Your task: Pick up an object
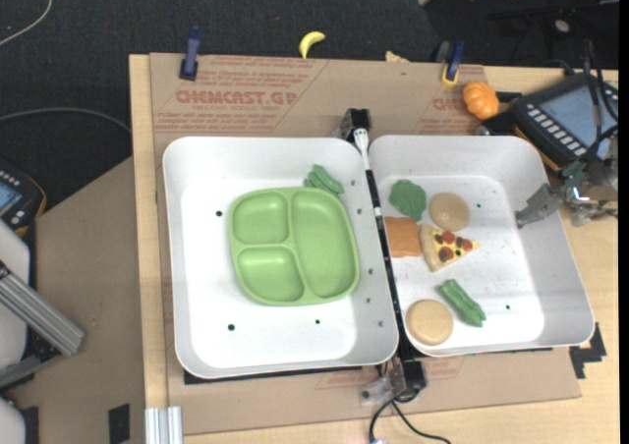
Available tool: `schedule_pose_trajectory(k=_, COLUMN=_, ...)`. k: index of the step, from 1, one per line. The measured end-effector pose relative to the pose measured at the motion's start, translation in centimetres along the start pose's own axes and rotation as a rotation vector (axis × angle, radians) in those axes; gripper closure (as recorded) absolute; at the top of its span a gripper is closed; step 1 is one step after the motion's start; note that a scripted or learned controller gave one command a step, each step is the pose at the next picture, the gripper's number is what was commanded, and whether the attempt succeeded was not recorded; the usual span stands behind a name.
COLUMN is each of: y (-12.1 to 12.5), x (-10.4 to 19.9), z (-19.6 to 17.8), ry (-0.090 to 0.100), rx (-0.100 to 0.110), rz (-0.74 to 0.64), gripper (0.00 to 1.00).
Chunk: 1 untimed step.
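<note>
Round cookie (429, 322) nearest, right bin (550, 265) front, beside green pickle (462, 303) | likely light, stiff plastic, slick; pinch across rim | tool (536, 204) over bin's right rim, open or closed: cannot tell.

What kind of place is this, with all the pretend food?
Probably a robot lab's test bench, not a kitchen. Two white bins sit on a clamped board, toy food like a pizza slice lies in one, and a control pad rests at the edge.
</note>
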<state>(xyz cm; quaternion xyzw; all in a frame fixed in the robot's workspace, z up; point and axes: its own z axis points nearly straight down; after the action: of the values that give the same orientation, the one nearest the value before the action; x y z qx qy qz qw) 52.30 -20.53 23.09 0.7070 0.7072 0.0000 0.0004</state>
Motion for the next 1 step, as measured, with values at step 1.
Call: schedule_pose_trajectory(k=1, y=-4.44, x=1.69, z=-8.72, ry=-0.002, rx=-0.008, rz=-0.001, gripper=0.00)
